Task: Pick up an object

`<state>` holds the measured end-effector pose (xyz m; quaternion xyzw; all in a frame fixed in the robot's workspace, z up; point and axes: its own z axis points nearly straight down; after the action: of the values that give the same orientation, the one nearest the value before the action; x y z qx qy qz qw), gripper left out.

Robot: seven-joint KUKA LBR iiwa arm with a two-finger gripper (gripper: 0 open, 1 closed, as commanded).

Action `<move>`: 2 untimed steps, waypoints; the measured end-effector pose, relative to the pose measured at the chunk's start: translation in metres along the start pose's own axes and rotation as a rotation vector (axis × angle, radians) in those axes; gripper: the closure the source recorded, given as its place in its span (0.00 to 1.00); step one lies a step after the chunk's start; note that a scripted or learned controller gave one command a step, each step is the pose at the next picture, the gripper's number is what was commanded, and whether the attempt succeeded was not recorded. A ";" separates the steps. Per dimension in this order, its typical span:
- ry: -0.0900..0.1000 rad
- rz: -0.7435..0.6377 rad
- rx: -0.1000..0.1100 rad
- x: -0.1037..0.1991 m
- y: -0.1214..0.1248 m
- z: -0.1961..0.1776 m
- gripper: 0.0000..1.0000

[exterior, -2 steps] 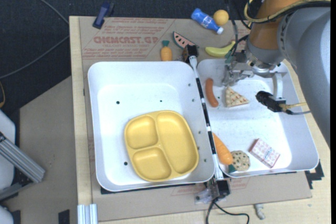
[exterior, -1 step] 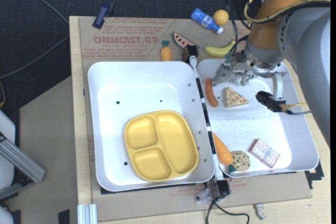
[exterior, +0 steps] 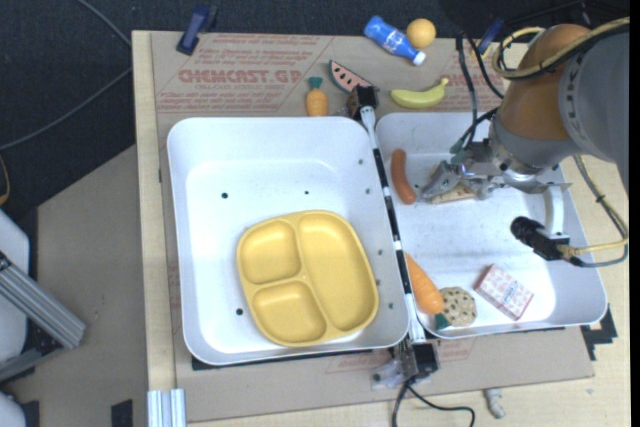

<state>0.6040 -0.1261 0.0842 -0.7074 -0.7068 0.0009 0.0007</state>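
We see the desk (exterior: 240, 65), a brown board, carrying two shallow white bins side by side. The left bin (exterior: 200, 155) holds a yellow divided plate (exterior: 305, 277) toward its near side. The right bin (exterior: 570, 300) takes the grey arm (exterior: 590, 85), which reaches in from the right with its orange band above the wrist. The gripper (exterior: 447, 183) sits low over the far part of the right bin, just beside a red sausage (exterior: 402, 175) that lies along the bin's left wall; whether it is open or closed on anything we cannot tell (a tan scrap lies under it). Nearer in the same bin lie a carrot (exterior: 424, 287), a cookie (exterior: 456, 306) touching it, and a pink patterned packet (exterior: 504, 291). Behind the bins rest a banana (exterior: 420, 95), a blue bottle (exterior: 393, 39), an orange ball (exterior: 422, 32), a watermelon slice (exterior: 346, 76) and a small carrot (exterior: 317, 101).
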 end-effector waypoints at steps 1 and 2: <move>0.000 0.000 -0.003 0.001 0.001 -0.010 1.00; 0.002 -0.003 -0.005 0.085 -0.023 -0.101 1.00</move>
<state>0.5814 -0.0410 0.1857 -0.7063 -0.7080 -0.0015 -0.0005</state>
